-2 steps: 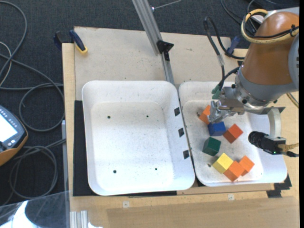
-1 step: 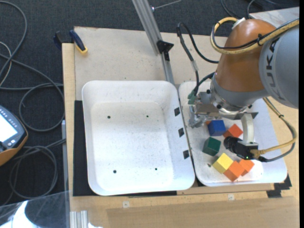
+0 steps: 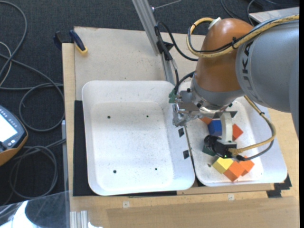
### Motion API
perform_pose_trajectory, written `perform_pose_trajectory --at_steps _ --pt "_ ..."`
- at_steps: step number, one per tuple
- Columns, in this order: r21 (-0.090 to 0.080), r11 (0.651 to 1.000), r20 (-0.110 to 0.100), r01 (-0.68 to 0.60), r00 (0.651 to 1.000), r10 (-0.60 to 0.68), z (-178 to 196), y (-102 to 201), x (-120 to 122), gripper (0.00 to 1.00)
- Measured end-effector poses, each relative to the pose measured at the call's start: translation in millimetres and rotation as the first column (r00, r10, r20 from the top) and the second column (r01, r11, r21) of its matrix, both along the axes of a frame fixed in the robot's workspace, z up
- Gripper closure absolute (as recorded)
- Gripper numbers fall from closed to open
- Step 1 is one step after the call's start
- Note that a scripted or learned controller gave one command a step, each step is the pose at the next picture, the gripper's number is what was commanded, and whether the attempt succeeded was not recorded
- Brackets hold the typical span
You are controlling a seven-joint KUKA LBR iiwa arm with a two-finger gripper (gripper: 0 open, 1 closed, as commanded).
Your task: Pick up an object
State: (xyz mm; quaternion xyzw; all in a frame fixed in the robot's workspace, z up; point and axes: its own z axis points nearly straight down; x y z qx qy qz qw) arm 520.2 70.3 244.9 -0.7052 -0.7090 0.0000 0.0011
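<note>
Whether the gripper stands open or closed cannot be told, since it is covered from above by the broad orange-banded wrist. The arm is held over the right bin, near the wall shared with the left bin. Nothing is seen to be held. The candidates for picking are all gathered in the right bin. A blue block lies just below the wrist, with an orange piece just beside it. A yellow block touches an orange block near the front rim.

The step in hand is judged to be the approach to a grasp. One object should be chosen and the gripper centred over it before descent. The blue block is judged the nearest target, but it is crowded by the orange piece, so the closing line is best set across its free faces. The yellow and orange blocks are pressed together, and a grasp there is likely to catch both or push one aside.

Room is tight. The shared wall is close on one side and the front rim is close to the yellow pair, so any descent should be kept straight and clear of both. Open floor is offered by the left bin, should a lifted object be carried across.
</note>
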Motion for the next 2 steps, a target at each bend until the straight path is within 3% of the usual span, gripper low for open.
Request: perform_pose_trajectory --at_steps 1,2 --pt "-0.001 1.0 -0.003 0.002 1.0 -0.002 -13.0 22.3 5.4 1.0" --pt "-0.001 1.0 -0.001 0.005 1.0 -0.005 -12.1 20.9 5.6 0.0"
